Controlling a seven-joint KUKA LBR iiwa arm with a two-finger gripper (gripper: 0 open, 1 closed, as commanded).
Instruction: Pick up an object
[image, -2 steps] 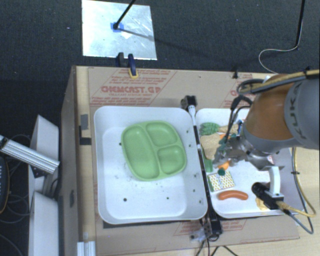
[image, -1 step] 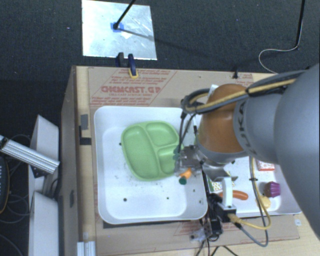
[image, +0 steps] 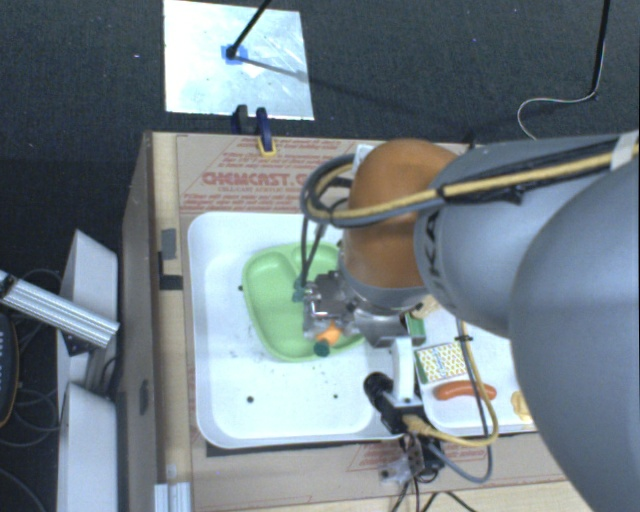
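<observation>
Bench (image: 160, 330) w/ cardboard sheet (image: 250, 175); two white bins (image: 220, 400) on it.

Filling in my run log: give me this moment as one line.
arm: over left bin | gripper: low over green bowl | small orange-green item at bowl edge | grasp: not confirmed

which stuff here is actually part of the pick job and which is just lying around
Part of the job:
- gripper, down over the left bin
- green dish in that bin
- small orange piece at the dish's edge

Lying about:
- red sausage-shaped item in the right bin
- patterned card beside it
- blue clamp at the bench's far edge
</observation>
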